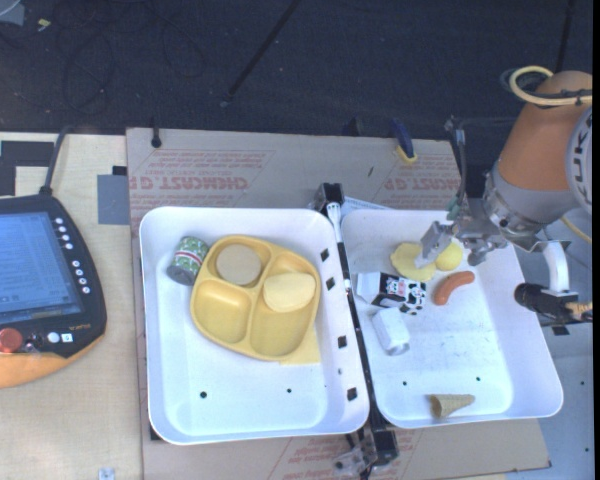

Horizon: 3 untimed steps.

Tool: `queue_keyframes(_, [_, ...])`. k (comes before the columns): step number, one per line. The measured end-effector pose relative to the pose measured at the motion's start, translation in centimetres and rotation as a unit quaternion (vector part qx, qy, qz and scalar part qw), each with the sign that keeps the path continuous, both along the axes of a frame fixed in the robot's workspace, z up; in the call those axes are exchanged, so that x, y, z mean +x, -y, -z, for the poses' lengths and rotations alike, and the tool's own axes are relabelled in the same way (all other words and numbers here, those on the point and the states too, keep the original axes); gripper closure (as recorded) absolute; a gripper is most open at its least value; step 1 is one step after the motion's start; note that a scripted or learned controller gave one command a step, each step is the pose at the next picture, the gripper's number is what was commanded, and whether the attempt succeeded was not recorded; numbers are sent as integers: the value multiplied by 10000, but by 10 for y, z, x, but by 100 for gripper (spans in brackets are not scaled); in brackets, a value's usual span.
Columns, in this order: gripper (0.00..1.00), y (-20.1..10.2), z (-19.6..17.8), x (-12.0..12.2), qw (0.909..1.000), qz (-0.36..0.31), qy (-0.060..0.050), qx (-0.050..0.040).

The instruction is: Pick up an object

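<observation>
My gripper [457,245] hangs over the far part of the right bin [525,388], and its fingers stand open. Just below and between them sits a small round yellow piece [448,259], with a flat yellow piece [410,260] beside it on the left. I cannot tell whether the fingers touch either one. An orange-red sausage [453,286] lies just in front of the gripper. A black-and-white patterned carton [400,291] and a pale grey cylinder [390,332] lie near the bin's left wall. A tan cone [450,404] rests at the near edge.
The left bin [240,408] holds a yellow divided plate [255,313] and a green-and-white can [188,258] at its far left. A control tablet [30,278] lies on the bench to the left. The bins meet along a black-clipped divider [345,308].
</observation>
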<state>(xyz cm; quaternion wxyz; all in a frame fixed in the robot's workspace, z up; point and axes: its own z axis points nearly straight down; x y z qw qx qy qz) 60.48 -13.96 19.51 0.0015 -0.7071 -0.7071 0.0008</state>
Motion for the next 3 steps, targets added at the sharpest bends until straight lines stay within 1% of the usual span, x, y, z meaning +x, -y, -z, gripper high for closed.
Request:
queue_keyframes(1, [0, 28, 110, 35, 10000, 4, -31, -15])
queue_keyframes(2, [0, -53, 107, -19, 10000, -19, 3, 5])
queue_keyframes(3, [0, 39, 107, 0, 10000, 21, 18, -25])
